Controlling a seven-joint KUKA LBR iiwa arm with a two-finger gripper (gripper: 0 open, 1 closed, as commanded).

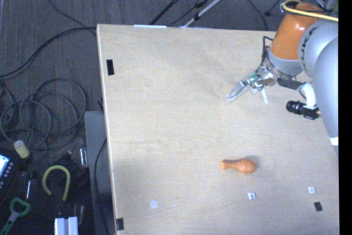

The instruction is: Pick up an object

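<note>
Grey two-finger gripper [246, 91] hangs with fingers spread and nothing between them over the pale wooden bench top [165, 118], well apart from the small orange pear-shaped object [240, 165] lying nearer, right of centre

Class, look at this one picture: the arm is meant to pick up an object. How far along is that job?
Nothing looks done: the orange object lies on the pale bench surface, apart from the arm. In hand: the tool hangs over the board, up and to the right of the object, with nothing between its fingers. Left: reaching the object, closing on it and lifting it.
</note>
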